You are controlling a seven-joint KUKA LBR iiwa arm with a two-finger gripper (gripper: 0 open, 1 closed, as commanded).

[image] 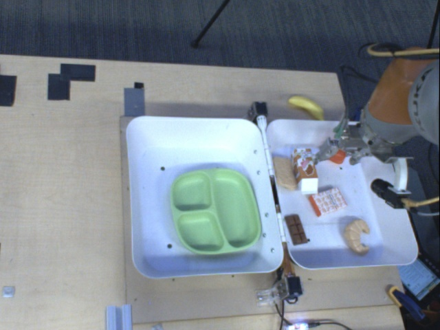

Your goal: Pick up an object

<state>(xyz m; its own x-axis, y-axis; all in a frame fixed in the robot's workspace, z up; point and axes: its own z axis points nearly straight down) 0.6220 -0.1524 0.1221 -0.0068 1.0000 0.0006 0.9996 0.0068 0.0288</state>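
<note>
Arm: the grey arm (412,108) with its orange band enters from the right and reaches over the upper part of the right bin.
Gripper: the gripper (335,148) sits low over the right bin's upper middle, just beside a small red object (337,157); whether its fingers are spread or pressed together cannot be told, and nothing is seen held between them.
Right bin: the right bin (385,253) holds 6 visible things: a snack packet (304,162) near the top left, a white block (309,185) just below it, a red-and-white box (328,201) toward the middle, a chocolate bar (296,229) at the lower left, a croissant (357,236) at the lower right, and the red object by the gripper.
Left bin: the left bin (151,150) holds a green divided plate (215,212) with 3 compartments, lying flat near the middle.
Bench: a banana (306,106) lies on the bench (62,198) just behind the right bin.
</note>
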